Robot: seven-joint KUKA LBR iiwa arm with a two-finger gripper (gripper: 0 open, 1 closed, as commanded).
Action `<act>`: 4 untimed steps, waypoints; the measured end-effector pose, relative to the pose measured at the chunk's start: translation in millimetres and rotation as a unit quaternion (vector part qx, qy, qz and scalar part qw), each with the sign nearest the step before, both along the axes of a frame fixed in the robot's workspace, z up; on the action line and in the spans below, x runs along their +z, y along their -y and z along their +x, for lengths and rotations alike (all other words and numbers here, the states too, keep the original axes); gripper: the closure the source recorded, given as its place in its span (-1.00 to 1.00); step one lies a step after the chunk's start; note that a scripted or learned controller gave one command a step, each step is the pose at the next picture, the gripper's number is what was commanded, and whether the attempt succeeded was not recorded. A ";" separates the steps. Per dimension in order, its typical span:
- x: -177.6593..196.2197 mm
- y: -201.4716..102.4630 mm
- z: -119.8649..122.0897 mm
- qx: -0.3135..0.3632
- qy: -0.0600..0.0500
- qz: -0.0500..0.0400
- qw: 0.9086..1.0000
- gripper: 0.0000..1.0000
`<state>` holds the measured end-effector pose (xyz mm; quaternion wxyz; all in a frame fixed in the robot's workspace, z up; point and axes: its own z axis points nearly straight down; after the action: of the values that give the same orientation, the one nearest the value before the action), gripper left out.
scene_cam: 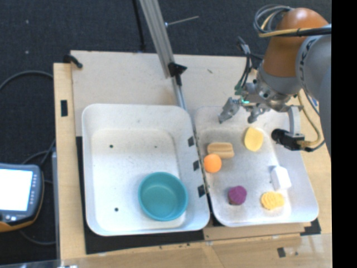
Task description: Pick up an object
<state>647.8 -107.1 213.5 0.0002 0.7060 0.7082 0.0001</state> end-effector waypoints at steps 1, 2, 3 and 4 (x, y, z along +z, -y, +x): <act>-61.1 5.5 4.1 -0.002 -0.003 -0.001 1.000 -1.00; -114.0 6.9 2.8 -0.003 -0.003 -0.001 1.000 -1.00; -99.0 7.7 5.2 -0.003 0.002 -0.001 1.000 1.00; -53.3 13.9 5.3 -0.002 0.003 -0.001 1.000 1.00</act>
<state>653.1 -121.0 160.2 0.0026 0.7072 0.7070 0.0017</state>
